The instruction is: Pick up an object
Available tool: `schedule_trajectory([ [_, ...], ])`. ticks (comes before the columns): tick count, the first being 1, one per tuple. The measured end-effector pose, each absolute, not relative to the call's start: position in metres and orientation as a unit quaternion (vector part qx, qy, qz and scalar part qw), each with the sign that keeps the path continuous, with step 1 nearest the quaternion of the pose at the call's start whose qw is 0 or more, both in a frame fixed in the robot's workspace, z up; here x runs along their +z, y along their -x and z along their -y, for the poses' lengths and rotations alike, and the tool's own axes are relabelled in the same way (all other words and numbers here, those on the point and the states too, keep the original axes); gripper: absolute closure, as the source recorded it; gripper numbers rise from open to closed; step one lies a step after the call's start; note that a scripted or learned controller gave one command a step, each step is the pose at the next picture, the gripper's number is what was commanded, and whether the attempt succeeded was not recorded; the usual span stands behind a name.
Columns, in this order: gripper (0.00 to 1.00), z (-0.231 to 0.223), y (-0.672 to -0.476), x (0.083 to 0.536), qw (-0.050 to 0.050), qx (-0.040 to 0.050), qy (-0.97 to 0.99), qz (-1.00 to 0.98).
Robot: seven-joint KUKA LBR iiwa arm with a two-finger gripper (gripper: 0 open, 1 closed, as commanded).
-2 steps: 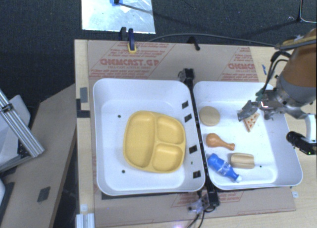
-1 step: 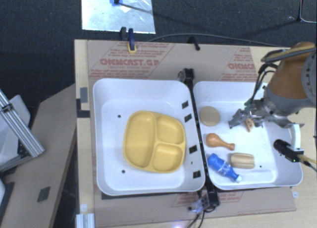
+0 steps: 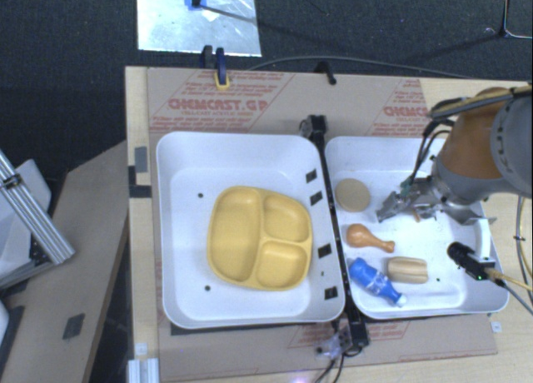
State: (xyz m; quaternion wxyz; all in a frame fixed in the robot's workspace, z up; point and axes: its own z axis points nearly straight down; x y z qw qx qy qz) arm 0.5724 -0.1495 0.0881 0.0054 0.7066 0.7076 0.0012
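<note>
Your gripper (image 3: 398, 204) hovered in the right bin (image 3: 454, 300), fingers spread and grasping nothing; the orange pear-shaped toy (image 3: 367, 237) lay just nearer, beside the round disc (image 3: 353, 195)

At the right edge of the frame the arm (image 3: 500, 144) is showing a bulky rounded grey casing, with a broad orange band (image 3: 468, 146) wrapping the section just above the wrist. Thin black cables (image 3: 429, 136) are looping along the band's left side and running down toward the wrist. Below it, the wrist is narrowing into a grey metal gripper (image 3: 398, 204), whose slim, angular, silvery parts are catching light. A white curved piece is sitting under the wrist at the lower right.
</note>
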Motion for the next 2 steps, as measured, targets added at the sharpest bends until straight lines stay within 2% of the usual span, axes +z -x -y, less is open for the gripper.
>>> schedule_trajectory([
  [1,1.00,0.149,-0.573,0.099,0.005,0.0022,-0.706,-0.708],
  [2,1.00,0.145,-0.575,0.163,0.003,0.0018,-0.706,-0.709],
])
